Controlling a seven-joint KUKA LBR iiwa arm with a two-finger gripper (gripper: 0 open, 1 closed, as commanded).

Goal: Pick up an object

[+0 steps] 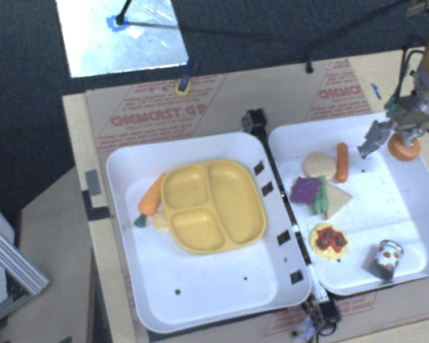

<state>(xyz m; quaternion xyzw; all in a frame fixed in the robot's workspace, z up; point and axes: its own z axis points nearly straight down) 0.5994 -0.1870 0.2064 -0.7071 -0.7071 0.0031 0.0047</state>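
My gripper (374, 137) hangs over the upper right part of the right bin (426, 203), reaching in from the right. Just right of it, an orange round piece (404, 148) sits partly under the wrist; I cannot tell if the two touch. Left of the gripper lie a red-orange sausage (342, 162) and a beige bun (318, 163). Further down are purple grapes (306, 189), a green piece (320, 199), a cream wedge (338, 200), a small pizza (329, 241) and a grey and white can-like toy (386, 258).
The left bin (148, 285) holds a yellow divided plate (208, 206) with a carrot (151, 196) at its upper left. A black divider (280, 196) runs between the bins. A silvery sheet (121, 25) lies behind the bench.
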